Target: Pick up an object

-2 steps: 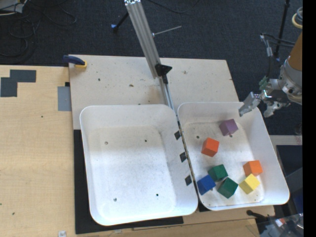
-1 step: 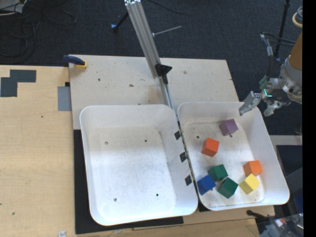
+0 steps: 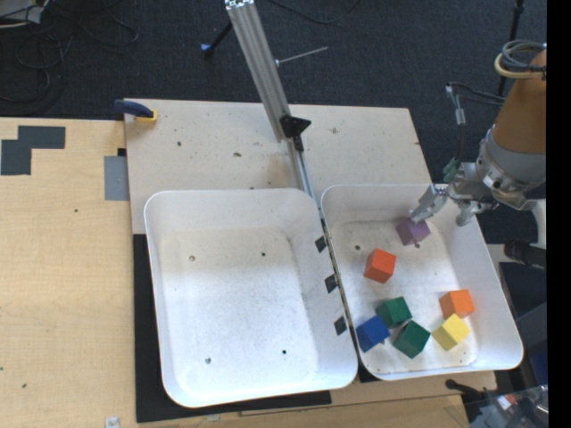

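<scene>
My gripper hangs over the far right part of the right bin, with its fingers spread open and nothing between them. A purple cube lies in the bin right at the tip of the left finger; I cannot tell whether they touch. Nearer the front lie a red-orange cube, an orange cube, a yellow cube, two green cubes and a blue cube.
The left bin stands beside the right one, with black clips along the shared rim. A slanted aluminium post rises behind the bins. The grey and orange arm comes in from the right.
</scene>
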Motion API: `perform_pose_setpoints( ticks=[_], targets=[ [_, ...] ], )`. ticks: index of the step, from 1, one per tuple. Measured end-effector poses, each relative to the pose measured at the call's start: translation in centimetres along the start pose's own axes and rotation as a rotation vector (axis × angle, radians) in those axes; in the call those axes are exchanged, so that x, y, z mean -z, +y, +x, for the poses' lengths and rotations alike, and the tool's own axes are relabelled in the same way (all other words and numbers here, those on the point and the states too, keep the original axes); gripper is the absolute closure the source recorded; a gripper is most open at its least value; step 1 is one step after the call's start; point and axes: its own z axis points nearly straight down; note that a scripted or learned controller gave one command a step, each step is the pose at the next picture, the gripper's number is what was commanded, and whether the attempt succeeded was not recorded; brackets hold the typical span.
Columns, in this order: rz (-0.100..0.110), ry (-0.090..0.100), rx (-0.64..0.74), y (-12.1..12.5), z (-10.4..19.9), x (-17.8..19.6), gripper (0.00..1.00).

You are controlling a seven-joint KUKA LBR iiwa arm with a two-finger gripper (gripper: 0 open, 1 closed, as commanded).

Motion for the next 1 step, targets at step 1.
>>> perform_pose_setpoints(
  ticks=[1],
  targets=[
    [0.002, 0.000, 0.001, 0.76, 0.17, -6.02, 0.00]
  ],
)
